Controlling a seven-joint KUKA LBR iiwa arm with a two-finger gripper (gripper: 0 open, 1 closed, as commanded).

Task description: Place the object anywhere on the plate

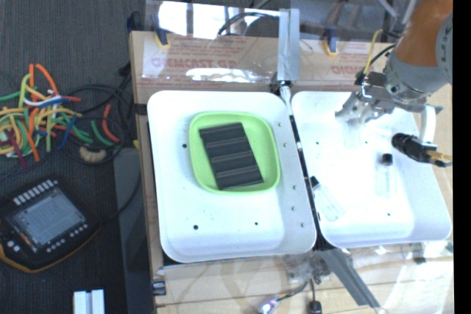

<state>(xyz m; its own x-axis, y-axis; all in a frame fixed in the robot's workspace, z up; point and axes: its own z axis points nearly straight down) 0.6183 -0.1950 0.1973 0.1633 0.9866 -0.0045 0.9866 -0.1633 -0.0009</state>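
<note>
A dark grey ridged block [232, 155] lies flat on the green plate [197, 158], which sits in the left white bin [221, 232]. It covers most of the plate's middle. My gripper [355, 114] hangs over the far part of the right bin [383, 224], well to the right of the plate. It is open, with nothing between its fingers.
A small black piece [385, 157] and a clear item [325, 201] lie in the right bin. A black fitting with a cable [412, 146] juts from the arm over that bin. Coloured cables [37, 114] and a handheld pendant [44, 220] lie on the floor at left.
</note>
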